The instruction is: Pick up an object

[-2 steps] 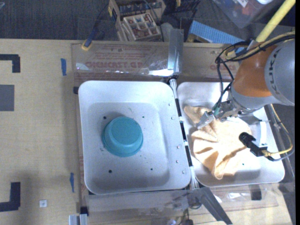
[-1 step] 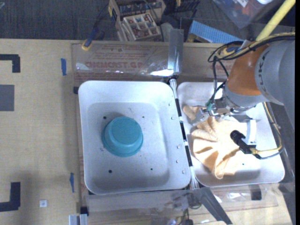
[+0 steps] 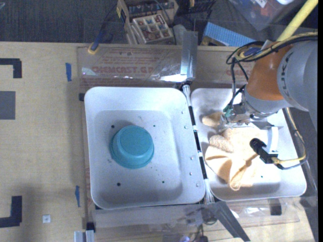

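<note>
My gripper (image 3: 230,121) is down inside the right bin (image 3: 292,185), near its back left part, among some tan items. A small tan roll-shaped piece (image 3: 210,119) lies just left of it. A textured tan lump (image 3: 221,142) sits just below it. Farther forward lies a pale yellow floppy piece (image 3: 225,165) with a looped end (image 3: 241,175). In the left bin (image 3: 96,105) a teal bowl (image 3: 132,146) rests upside down, far from the gripper. The wrist hides whatever is directly under the gripper.
The grey arm with its orange band (image 3: 267,79) crosses the right bin's back right corner. A black part with a yellow cable (image 3: 263,151) hangs over the bin's middle. Clear plastic packaging (image 3: 133,67) lies behind the left bin.
</note>
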Robot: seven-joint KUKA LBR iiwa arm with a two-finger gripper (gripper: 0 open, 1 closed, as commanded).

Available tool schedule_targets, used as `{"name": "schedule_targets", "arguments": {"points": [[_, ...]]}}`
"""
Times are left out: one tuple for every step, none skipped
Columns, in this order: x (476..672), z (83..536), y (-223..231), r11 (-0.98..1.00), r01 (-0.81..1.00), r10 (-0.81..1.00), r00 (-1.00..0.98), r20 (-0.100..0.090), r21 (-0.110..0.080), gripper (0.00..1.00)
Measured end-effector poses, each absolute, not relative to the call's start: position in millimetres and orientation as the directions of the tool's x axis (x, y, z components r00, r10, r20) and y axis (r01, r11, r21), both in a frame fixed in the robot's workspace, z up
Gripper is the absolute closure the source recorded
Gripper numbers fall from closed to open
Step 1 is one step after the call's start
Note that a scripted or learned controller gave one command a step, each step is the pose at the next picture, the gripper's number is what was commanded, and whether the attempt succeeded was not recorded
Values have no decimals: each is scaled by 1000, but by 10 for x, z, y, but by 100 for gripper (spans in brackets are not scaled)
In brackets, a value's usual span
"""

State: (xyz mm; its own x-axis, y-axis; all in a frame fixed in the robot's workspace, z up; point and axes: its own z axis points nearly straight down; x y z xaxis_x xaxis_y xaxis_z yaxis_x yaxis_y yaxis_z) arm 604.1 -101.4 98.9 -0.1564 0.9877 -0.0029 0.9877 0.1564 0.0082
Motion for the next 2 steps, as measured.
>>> {"name": "schedule_targets", "arguments": {"points": [[5868,893,-976,167,986,986,-167,-4,9,100],[6560,1843,-349,184,983,983,-184,-1,-1,100]]}}
